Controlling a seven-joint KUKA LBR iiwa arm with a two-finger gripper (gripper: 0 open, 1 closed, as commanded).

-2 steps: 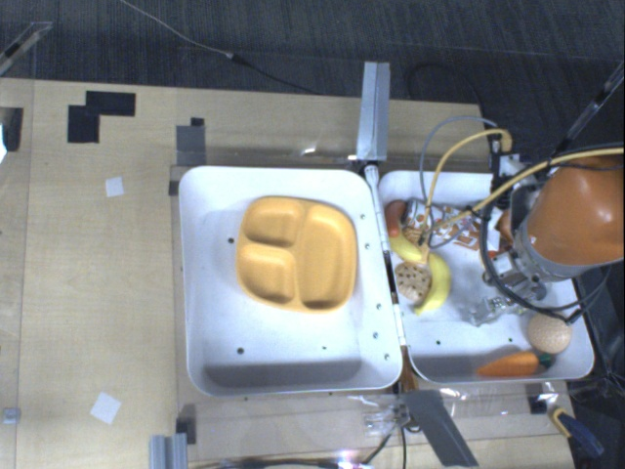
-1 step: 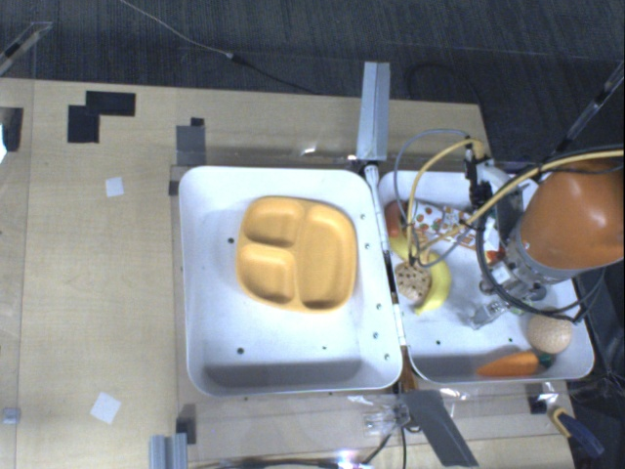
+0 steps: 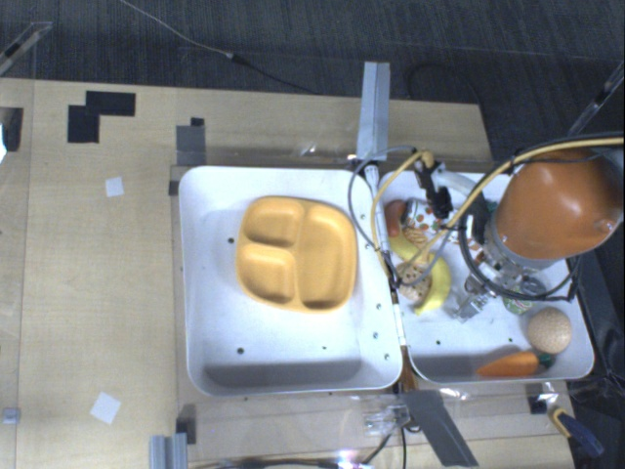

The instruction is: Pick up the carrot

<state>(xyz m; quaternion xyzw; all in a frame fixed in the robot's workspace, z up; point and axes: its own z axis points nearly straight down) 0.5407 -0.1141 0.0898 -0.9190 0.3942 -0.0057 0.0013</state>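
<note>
The carrot (image 3: 510, 364) is orange with a green stub and lies flat along the front wall of the right bin (image 3: 439, 360). My gripper (image 3: 471, 299) hangs in the middle of that bin under the orange wrist band (image 3: 552, 208). It is up and to the left of the carrot and apart from it. The wrist hides much of the gripper.
A beige ball (image 3: 550, 330) sits just above the carrot's green end. A yellow fruit (image 3: 432, 283) and a small brown-and-white item (image 3: 405, 218) lie left of the gripper, with cables looping over them. The left bin (image 3: 210, 360) holds a yellow divided plate (image 3: 296, 252).
</note>
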